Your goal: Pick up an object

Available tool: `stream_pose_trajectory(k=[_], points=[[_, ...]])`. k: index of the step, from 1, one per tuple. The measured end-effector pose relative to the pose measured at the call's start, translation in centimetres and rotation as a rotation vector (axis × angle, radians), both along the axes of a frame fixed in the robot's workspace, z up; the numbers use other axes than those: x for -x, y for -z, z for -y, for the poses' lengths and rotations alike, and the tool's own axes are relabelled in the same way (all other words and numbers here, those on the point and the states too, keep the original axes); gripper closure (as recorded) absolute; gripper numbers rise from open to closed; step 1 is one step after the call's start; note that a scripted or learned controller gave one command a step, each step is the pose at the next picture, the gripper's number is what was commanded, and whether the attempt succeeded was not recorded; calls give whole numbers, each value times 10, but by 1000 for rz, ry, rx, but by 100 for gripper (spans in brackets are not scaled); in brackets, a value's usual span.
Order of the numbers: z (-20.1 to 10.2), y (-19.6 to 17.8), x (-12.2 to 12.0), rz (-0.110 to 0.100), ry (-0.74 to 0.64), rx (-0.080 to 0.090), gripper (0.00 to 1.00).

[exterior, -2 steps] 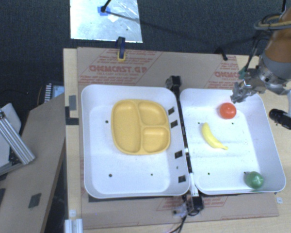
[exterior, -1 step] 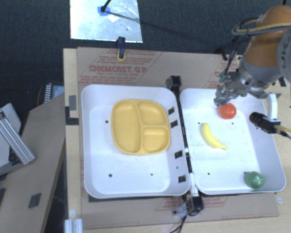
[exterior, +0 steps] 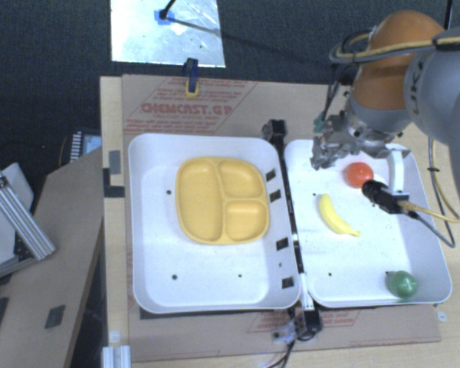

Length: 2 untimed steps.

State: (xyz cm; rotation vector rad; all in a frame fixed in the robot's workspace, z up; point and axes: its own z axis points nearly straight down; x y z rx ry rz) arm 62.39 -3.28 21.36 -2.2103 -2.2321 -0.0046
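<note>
Over the far left corner of the right bin [exterior: 425, 228] hangs the gripper [exterior: 322, 159], a dark metal cluster under the grey arm [exterior: 437, 75] with its orange band; whether it is released or clenched I cannot tell, and nothing shows in its grasp. It stands apart from the fruit.

A banana [exterior: 336, 215] lies near the middle of that bin, a smooth yellow crescent with its long axis running from the far left toward the near right. An orange-red tomato [exterior: 359, 174], round and glossy, sits toward the far edge, just beside a black cable end. A green lime [exterior: 402, 284], round and dull, rests in the near right corner.

A yellow plastic tray [exterior: 221, 199] with three compartments lies flat in the middle of the left bin [exterior: 149, 282].
</note>
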Motion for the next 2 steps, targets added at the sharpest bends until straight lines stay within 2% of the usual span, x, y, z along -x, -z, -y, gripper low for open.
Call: stream_pose_trajectory(k=[2], points=[[-102,2,23,-1,0,0,100]])
